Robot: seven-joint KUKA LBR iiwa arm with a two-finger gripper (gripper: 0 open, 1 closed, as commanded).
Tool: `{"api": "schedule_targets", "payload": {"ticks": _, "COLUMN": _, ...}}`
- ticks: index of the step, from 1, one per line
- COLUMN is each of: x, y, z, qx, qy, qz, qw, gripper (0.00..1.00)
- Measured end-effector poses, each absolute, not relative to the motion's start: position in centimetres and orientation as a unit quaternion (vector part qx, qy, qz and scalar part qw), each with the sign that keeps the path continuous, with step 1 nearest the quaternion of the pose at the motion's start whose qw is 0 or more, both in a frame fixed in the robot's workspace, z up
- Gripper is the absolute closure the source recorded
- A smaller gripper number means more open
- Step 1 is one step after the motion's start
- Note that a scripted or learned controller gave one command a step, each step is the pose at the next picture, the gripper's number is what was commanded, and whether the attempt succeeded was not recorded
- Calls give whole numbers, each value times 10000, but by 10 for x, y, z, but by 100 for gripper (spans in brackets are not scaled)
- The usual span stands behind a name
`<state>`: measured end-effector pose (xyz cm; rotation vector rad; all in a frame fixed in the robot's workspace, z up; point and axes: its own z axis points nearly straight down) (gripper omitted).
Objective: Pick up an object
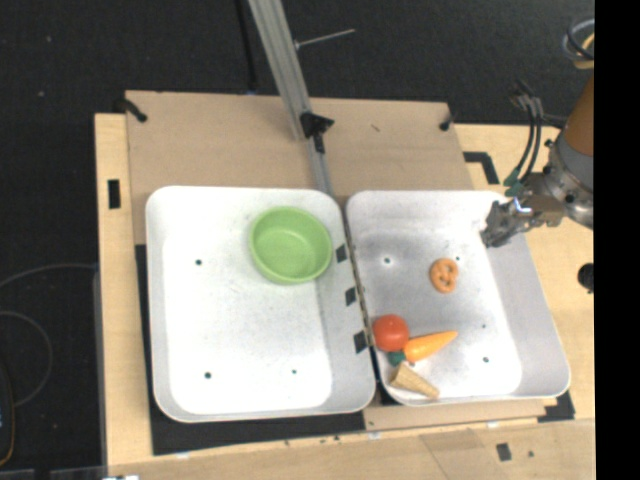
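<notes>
Our claw (pixel 497 224) hangs over the upper right rim of the right bin (pixel 535 308), and at this size we cannot tell how it is set. Nothing shows in it, so we judge the pick not yet begun.

The nearest candidate is the small orange pretzel-shaped toy (pixel 444 275), below and to the left of the claw, lying alone on bare bin floor. Farther down and left sit the toy tomato (pixel 390 331), the toy carrot (pixel 430 345) and a tan wedge (pixel 413 382), bunched close together against the bin's lower left corner.

What worries us:
- The pretzel looks flat and low; the claw might close above it or skid it across the smooth, glossy floor.
- The tomato is round and looks slick, so a slightly off-centre pinch could squirt it sideways.
- The carrot tapers and touches the tomato's base; reaching for one would likely nudge the other.
- The wedge lies tight by the bin's sloped wall, which could block the claw.
- Starting over the rim, a straight drop could strike the bin's edge.

Well to the left, in the left bin (pixel 175 298), a green plastic bowl (pixel 291 245) rests upright; its thin rim offers a hold, but its wide body does not. Both bins sit on the pale wooden desk (pixel 220 138).
</notes>
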<state>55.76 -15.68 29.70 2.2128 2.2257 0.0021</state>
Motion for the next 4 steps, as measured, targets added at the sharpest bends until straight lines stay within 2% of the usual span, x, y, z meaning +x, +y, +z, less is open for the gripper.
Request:
{"api": "schedule_targets", "payload": {"ticks": 2, "x": 606, "y": -59, "z": 275, "qx": 7049, "qy": 7093, "qz": 6, "qw": 7, "gripper": 100}}
{"api": "schedule_targets", "payload": {"ticks": 3, "x": 611, "y": -7, "z": 270, "qx": 7063, "qy": 7079, "qz": -2, "qw": 0, "gripper": 100}}
{"api": "schedule_targets", "payload": {"ticks": 4, "x": 627, "y": 51, "z": 268, "qx": 7047, "qy": 7095, "qz": 8, "qw": 8, "gripper": 100}}
